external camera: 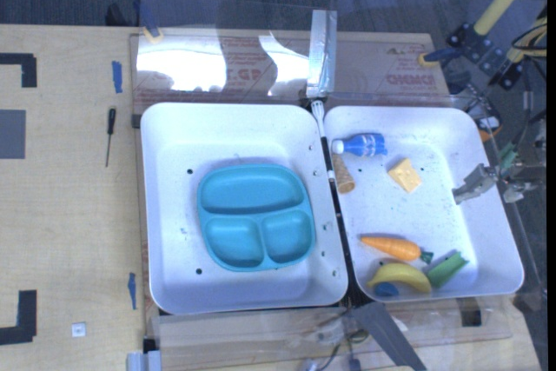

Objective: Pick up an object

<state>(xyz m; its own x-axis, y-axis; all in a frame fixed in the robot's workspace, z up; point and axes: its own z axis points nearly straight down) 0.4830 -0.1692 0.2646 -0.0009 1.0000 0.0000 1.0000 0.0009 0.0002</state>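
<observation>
Fingers [476, 184] at the right bin's edge, grip state unclear; cheese wedge [404, 175] lies nearby, apart.

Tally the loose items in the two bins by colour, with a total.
Blue: 2, divided tray, bottle
Yellow: 2, cheese wedge, banana
Orange: 1, carrot
Green: 1, green piece
Tan: 1, tan piece
Total: 7

Blue bottle [362, 145] lying on its side at right bin's far left, yellow cheese wedge [404, 175] just right of it, orange carrot [393, 248] lying near front, banana [400, 277] beside green vegetable [445, 268] at front edge
</observation>
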